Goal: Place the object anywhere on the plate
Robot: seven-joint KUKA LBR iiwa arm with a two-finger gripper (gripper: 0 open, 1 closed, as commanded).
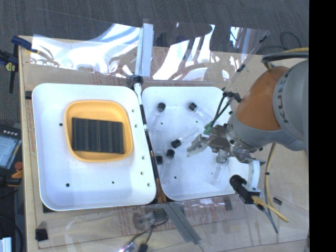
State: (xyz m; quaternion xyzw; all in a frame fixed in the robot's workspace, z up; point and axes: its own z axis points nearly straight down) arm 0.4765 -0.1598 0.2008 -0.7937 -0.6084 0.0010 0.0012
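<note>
Arm (273, 109): big grey-and-orange body reaching in from the right, wrist low over the right bin (181, 188).
Left bin (47, 188): carries the yellow plate (97, 112) with its dark ribbed centre, well apart from the gripper.
Objects: small clear vials with black caps lie scattered in the right bin; the nearest vial (176, 142) sits just left of the gripper, long axis slanting.
Gripper (195, 147): tips point left toward that vial; whether it's clenched or released, I can't tell.
Room: open white floor around the vial, I'd say enough for an approach.
</note>
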